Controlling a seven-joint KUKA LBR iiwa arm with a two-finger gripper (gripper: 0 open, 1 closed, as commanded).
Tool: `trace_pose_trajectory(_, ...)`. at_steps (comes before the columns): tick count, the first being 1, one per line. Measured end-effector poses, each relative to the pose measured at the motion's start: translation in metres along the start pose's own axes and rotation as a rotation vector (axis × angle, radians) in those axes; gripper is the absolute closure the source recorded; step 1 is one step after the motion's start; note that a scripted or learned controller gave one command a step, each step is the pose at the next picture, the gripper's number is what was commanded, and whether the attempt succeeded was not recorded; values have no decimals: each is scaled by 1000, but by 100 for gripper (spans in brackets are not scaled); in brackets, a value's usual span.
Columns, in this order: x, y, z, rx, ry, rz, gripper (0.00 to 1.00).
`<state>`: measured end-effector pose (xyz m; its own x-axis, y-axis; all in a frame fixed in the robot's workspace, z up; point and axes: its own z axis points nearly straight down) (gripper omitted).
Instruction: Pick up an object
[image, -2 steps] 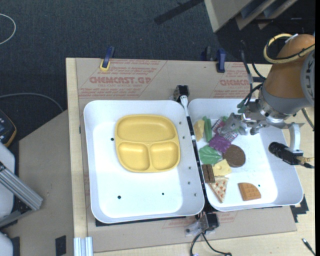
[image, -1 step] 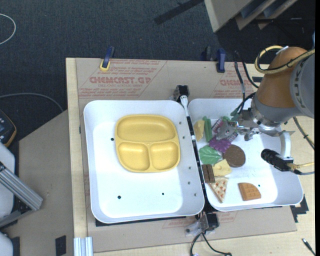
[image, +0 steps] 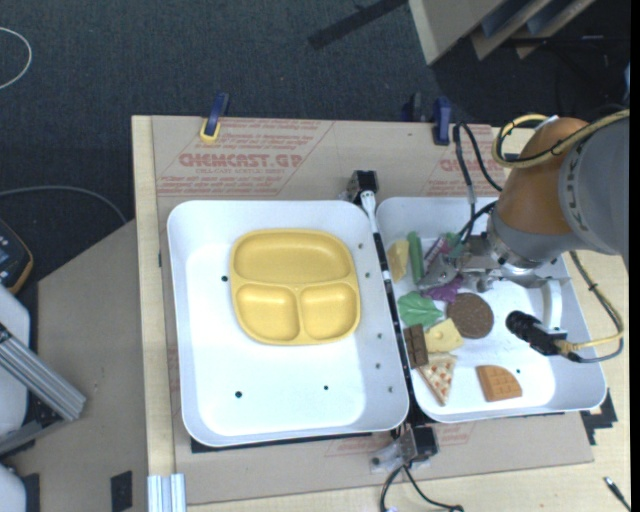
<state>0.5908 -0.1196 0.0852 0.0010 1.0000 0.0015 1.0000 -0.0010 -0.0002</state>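
dark carpet floor (image: 100, 60), wooden bench (image: 290, 150)

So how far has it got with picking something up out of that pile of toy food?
Nothing looks lifted yet. The toy food all lies in the right bin, and the yellow tray in the left bin carries nothing. Right now the arm is reaching low over the back of the pile. I can't make out the state of its grasping part, so grasping and lifting appear to remain.

Two bins sat side by side on the desk (image: 150, 300). A tray (image: 295, 284) lay in the left bin (image: 200, 390). Toy food (image: 445, 335) lay in the right bin (image: 560, 395), under the arm (image: 560, 200).
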Motion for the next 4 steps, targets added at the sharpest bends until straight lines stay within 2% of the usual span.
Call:
trace_pose_trajectory(1, 0, 1, -12, -5, -2, 0, 100)
trace_pose_trajectory(2, 2, 6, -76, -8, -4, -2, 100)
trace_pose_trajectory(3, -2, 6, -120, -7, -4, -2, 100)
trace_pose_trajectory(4, -2, 7, -141, -6, -3, -2, 100)
